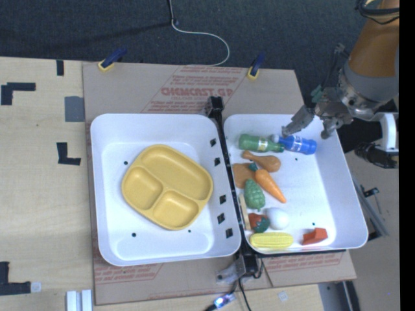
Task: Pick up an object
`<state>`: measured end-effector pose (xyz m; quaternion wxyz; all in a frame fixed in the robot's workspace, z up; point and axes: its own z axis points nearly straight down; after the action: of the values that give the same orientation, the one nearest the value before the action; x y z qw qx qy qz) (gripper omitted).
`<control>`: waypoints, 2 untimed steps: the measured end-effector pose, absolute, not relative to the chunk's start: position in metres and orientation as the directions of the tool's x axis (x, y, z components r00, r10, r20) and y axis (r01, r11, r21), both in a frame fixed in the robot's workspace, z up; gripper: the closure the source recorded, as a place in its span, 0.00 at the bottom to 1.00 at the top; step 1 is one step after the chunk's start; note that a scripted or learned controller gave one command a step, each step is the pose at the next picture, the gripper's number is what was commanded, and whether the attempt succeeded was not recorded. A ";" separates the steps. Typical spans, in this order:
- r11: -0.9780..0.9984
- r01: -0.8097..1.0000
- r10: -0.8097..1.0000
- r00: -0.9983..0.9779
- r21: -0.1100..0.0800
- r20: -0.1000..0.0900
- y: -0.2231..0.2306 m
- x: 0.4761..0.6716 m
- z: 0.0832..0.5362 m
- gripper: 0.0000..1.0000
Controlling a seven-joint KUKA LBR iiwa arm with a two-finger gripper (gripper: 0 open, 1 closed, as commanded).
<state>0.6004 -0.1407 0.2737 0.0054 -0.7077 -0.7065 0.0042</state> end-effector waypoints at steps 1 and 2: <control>0.001 1.000 1.000 -0.001 -0.001 0.000 -0.140 0.602 0.281 0.00; 0.001 1.000 1.000 -0.001 -0.006 0.000 -0.135 0.599 0.236 0.00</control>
<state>0.5992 -0.1348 0.2358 0.0020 -0.7067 -0.7075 0.0020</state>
